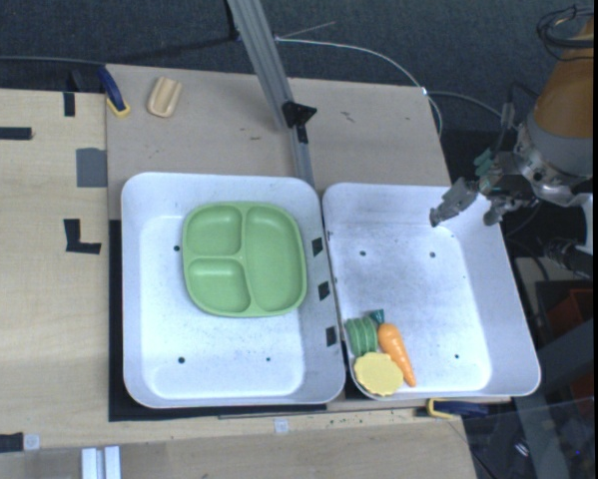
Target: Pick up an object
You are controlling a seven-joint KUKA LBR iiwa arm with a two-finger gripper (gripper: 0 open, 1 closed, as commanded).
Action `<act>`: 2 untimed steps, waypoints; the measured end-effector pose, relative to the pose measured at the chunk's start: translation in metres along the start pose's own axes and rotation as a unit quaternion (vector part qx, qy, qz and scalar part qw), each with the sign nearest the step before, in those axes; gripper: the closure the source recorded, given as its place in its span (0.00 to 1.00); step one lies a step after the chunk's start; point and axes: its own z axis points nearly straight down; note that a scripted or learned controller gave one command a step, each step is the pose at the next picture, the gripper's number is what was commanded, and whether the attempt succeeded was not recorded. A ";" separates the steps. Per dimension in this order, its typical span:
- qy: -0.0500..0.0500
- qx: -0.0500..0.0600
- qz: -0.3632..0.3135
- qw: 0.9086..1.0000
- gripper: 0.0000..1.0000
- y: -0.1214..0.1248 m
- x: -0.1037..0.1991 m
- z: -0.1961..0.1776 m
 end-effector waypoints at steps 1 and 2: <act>0.000 0.000 0.000 1.000 0.00 0.000 0.000 0.000; 0.000 0.002 0.000 1.000 0.00 0.004 -0.002 0.045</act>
